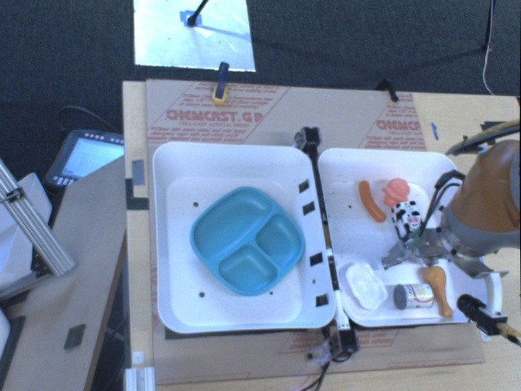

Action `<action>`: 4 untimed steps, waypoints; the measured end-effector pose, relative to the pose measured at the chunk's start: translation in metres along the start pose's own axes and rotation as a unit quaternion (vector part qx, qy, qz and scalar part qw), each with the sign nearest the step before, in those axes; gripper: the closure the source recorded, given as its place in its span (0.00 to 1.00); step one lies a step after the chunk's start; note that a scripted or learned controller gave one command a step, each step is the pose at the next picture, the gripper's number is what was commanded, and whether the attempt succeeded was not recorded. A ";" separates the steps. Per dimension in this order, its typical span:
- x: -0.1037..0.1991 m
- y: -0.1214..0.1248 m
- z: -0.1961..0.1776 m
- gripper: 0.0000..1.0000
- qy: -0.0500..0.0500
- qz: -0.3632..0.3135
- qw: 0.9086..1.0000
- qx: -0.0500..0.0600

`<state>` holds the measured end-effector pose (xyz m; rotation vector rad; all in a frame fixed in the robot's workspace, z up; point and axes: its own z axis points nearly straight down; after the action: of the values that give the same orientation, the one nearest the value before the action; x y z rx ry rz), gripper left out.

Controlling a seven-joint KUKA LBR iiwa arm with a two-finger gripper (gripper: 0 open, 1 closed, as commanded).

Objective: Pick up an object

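Objects for picking lie in the right bin (352, 163), the one nearer the arm (488, 198). Taking that bin's black-and-white toy (404, 215) as the landmark: a pink lump (396, 190) sits just above it, touching or nearly so, and an orange sausage (371, 200) lies to its left, slanting down toward the bin's middle. Below the toy and to the left rests a white crumpled piece (364, 284), near the bin's front wall. A small can (413, 295) lies on its side below the toy, against the front wall, and a tan drumstick shape (439, 287) lies just right of the can, touching it or close beside it.

The hand (413, 249) is low in the bin directly under the toy, between the toy and the can. Its dark metal parts spread out there, but whether it is clenched or released cannot be told from this angle, and nothing is seen gripped in it. The arm's grey body with the orange band rises to the right of the toy, covering the bin's right wall.

Far left of the toy, across the black divider clips, the left bin (175, 177) holds a blue divided plate (247, 240) with three sections, lying tilted at its middle. Both bins rest on a cardboard sheet (269, 112) on the desk (133, 112).
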<state>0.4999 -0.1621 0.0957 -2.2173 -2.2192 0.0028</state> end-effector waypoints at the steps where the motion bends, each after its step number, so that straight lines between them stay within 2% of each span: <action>1: -0.001 0.002 -0.014 1.00 -0.001 0.000 1.000 -0.004; 2: 0.004 0.002 -0.077 1.00 -0.002 -0.002 1.000 -0.006; 4: -0.002 -0.005 -0.170 1.00 -0.002 -0.002 1.000 -0.006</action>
<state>0.4956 -0.1641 0.2655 -2.2222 -2.2312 -0.0058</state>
